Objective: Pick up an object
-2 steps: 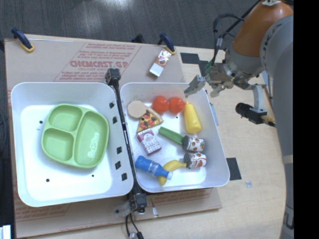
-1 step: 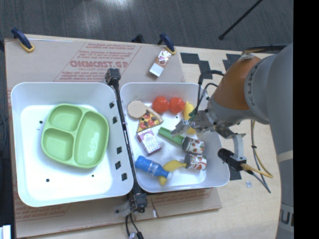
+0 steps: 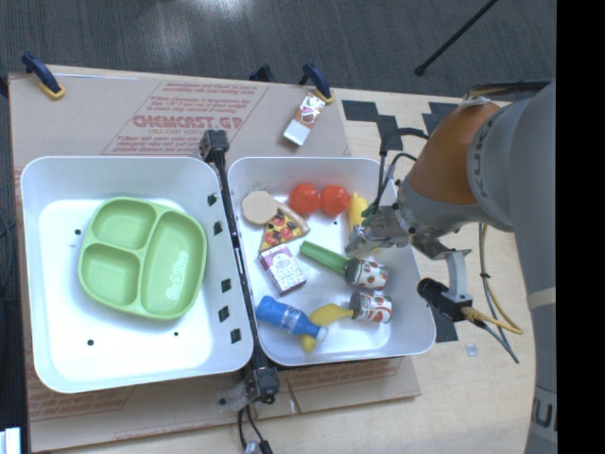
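The gripper [image 3: 367, 242] hangs low in the right bin [image 3: 397, 343], just above a small printed can [image 3: 367, 273]; whether its jaws are apart or together I cannot tell. Beside it lie a smooth green cylinder [image 3: 323, 254], a second can [image 3: 371, 307], two glossy red tomatoes [image 3: 319, 199] and a blue bottle [image 3: 284, 316]. The left bin [image 3: 43, 348] holds a pale green divided plate [image 3: 143, 257]
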